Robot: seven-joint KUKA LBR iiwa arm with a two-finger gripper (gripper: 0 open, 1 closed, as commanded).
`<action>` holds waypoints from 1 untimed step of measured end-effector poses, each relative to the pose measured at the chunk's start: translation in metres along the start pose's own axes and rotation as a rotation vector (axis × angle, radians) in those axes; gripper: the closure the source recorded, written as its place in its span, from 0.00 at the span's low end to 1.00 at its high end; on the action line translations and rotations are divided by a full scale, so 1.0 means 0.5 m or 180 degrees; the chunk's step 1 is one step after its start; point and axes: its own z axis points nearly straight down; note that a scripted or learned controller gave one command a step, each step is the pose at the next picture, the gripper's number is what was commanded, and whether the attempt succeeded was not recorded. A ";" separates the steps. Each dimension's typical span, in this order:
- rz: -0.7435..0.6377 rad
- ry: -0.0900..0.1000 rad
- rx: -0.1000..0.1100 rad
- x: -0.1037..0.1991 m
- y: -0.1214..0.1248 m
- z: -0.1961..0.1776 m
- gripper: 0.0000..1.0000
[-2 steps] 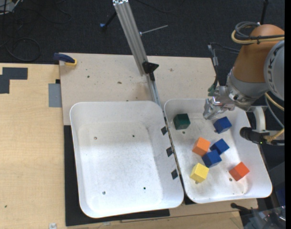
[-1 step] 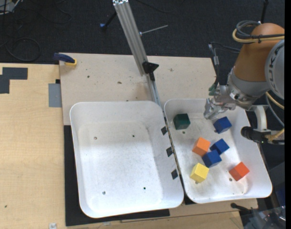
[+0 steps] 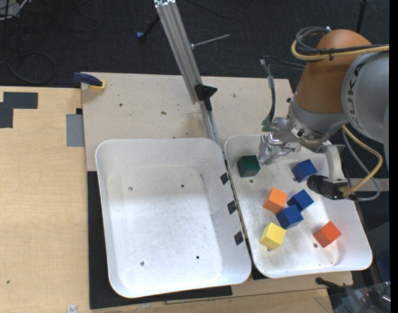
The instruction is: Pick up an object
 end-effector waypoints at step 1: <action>0.0002 -0.0003 0.0008 0.096 -0.025 0.017 1.00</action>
